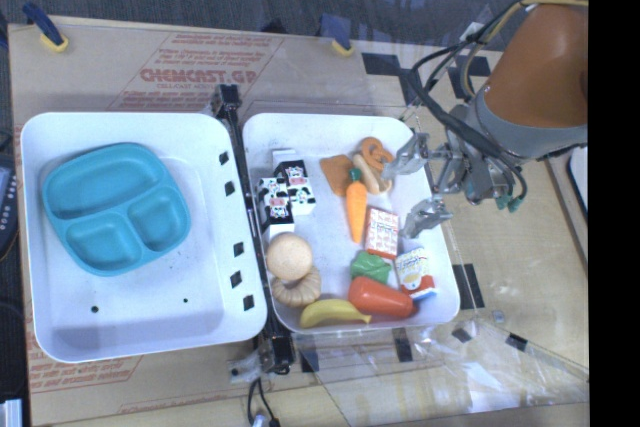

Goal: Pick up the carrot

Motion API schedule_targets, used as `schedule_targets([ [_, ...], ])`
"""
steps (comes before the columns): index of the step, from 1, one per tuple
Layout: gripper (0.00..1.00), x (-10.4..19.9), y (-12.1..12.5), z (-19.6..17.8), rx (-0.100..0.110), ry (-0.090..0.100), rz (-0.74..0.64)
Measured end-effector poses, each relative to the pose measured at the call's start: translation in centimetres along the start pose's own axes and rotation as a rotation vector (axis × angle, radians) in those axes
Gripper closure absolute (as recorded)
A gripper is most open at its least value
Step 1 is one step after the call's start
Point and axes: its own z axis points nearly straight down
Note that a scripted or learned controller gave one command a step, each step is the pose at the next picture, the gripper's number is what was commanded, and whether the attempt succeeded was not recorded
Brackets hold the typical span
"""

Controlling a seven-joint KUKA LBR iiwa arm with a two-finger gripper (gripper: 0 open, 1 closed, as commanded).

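Camera view has the carrot [357, 208] at the open hand's [417, 186] 9 o'clock, probably light, stiff, slick plastic, so I'd pinch mid-body across its width.

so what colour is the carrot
Orange with a green top, lying in the right bin; the carrot shows clearly in the camera view.

Carrot in the right-hand bin

The orange carrot [357, 208] with a green top lies flat, roughly midway across the bin, nearer its far edge, tip pointing toward the near edge.
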Motion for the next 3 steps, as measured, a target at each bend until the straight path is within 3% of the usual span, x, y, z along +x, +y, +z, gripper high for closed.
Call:
schedule_targets([
  [1,0.00,-3.0,-0.4,16.1,-0.006,0.015,0.056],
  [2,0.00,-7.2,2.2,18.9,-0.004,0.000,0.043],
  [3,1.00,-7.4,2.3,17.7,-0.001,-0.005,0.035],
])
